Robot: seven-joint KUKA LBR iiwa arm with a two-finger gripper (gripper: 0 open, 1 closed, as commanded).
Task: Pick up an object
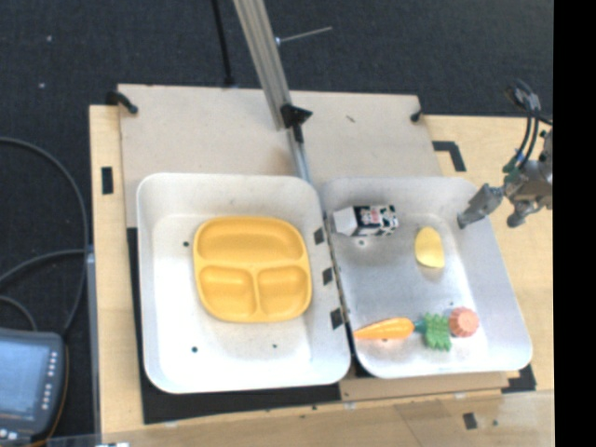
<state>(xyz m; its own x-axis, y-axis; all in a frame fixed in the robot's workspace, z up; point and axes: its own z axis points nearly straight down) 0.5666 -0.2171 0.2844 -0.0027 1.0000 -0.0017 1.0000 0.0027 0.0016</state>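
The right bin holds several small objects. A yellow oval piece lies near its upper middle, and a black-and-white little carton sits at its upper left. Along the near edge lie an orange carrot, a green leafy piece and a pink-red berry. My gripper hangs over the bin's upper right rim, open, with nothing between its fingers. It is to the right of and above the yellow piece, apart from it.
The left bin carries a yellow divided plate. A slanted metal pole rises from the back between the bins. A grey screen sits off the bench at lower left.
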